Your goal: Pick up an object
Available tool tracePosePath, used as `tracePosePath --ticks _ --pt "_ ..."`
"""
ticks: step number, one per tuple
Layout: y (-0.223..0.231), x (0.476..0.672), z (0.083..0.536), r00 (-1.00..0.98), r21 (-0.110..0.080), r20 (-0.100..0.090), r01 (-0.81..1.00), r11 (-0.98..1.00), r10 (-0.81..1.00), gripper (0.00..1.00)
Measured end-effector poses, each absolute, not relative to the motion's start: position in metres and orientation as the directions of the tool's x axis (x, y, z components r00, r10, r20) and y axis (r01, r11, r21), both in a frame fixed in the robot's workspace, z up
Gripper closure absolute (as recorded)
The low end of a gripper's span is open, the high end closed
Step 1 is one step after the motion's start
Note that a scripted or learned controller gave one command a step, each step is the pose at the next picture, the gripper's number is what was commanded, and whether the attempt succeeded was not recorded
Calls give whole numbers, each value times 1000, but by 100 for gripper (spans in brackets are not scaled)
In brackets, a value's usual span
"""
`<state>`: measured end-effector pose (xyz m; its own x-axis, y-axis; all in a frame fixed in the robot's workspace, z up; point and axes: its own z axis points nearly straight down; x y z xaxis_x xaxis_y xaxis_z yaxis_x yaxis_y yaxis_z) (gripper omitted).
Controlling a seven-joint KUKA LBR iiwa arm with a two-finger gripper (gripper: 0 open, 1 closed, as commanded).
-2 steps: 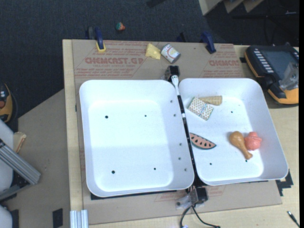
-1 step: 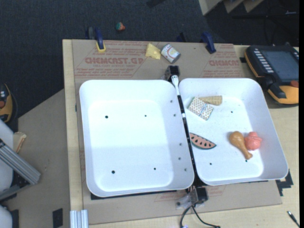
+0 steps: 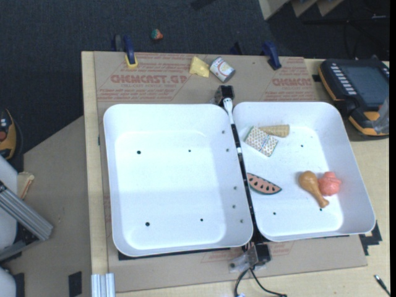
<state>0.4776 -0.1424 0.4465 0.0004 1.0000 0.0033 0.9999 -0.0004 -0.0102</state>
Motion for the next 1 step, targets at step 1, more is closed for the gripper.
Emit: tracePosePath --ticks 1 --pt "-144 480 541 -1 13 -4 1000 1 1000 100"
